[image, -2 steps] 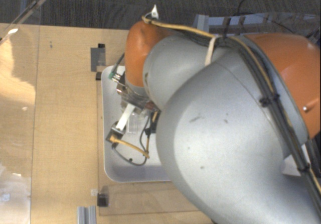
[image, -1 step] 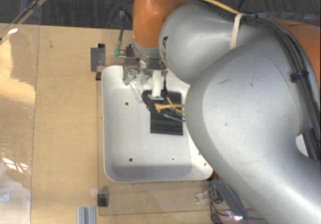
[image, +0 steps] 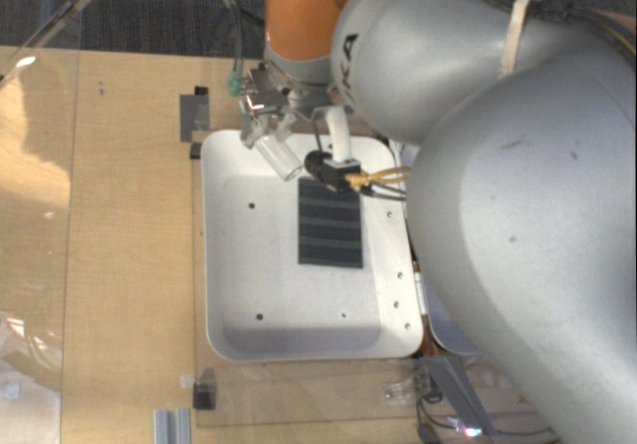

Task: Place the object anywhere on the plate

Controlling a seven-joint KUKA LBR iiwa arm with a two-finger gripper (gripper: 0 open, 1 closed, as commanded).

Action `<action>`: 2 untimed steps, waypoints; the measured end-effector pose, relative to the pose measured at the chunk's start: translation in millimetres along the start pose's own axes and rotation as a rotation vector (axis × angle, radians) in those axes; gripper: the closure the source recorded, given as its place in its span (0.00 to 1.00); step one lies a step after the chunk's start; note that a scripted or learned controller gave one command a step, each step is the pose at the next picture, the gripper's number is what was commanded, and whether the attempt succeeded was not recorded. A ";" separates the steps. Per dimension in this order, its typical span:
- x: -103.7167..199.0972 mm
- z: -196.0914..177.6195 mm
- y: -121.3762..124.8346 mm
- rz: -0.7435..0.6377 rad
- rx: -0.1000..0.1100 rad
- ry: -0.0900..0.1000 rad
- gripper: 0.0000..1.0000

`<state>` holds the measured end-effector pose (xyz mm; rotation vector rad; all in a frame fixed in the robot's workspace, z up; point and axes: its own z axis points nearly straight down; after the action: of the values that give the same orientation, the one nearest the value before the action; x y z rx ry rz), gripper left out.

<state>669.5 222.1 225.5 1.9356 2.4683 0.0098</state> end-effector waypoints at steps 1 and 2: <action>4.6 -54.4 1.7 -0.029 -0.001 -0.001 1.00; 7.9 51.2 -5.9 -0.398 0.004 0.002 1.00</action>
<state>662.2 228.4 174.2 1.4104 2.8045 0.0052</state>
